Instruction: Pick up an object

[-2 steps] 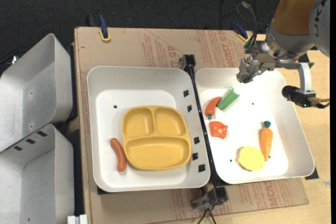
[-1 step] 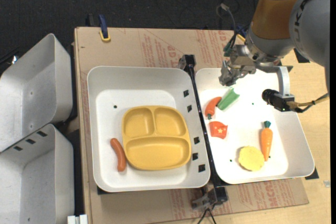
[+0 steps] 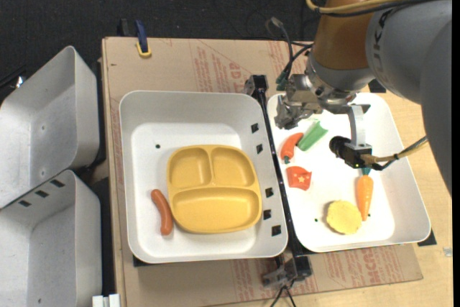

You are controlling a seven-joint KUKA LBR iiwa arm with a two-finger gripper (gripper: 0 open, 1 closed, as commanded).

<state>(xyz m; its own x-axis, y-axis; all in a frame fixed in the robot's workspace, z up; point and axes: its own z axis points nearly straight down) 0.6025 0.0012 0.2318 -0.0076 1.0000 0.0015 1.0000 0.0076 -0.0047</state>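
Grey metal gripper (image 3: 293,113) hangs over the right bin's (image 3: 402,133) upper left corner; finger state cannot be told. Just below lie a green piece (image 3: 312,136), orange-red piece (image 3: 288,146) and red piece (image 3: 299,177); carrot (image 3: 364,194) nearer the front.

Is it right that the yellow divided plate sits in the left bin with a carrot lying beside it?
Not quite. In the camera view a sausage lies beside the yellow divided plate in the left bin; the carrot is in the right bin.
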